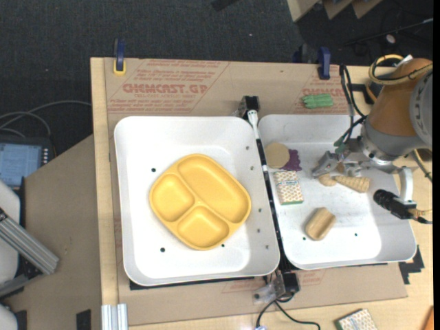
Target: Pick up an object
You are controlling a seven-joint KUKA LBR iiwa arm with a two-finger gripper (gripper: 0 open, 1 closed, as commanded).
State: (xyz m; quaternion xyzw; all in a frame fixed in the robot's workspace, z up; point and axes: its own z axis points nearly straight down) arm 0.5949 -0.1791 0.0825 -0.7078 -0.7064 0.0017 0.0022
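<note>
My gripper (328, 170) is down in the right bin (392, 249), near its back right part, with its silver fingers spread open and nothing between them. Just in front of the fingertips lies a tan ribbed cone (352, 182), pointing right. A tan cylinder-shaped piece (319, 223) lies nearer the front of that bin. Along the bin's left side are a patterned rectangular block (289, 187), a round tan disc (278, 155) and a small purple piece (295, 161).
The left bin (130, 184) holds a yellow divided plate (199, 201). A green item (317, 102) lies on the board behind the right bin. The grey and orange arm (402, 112) comes in over the right bin's back right corner.
</note>
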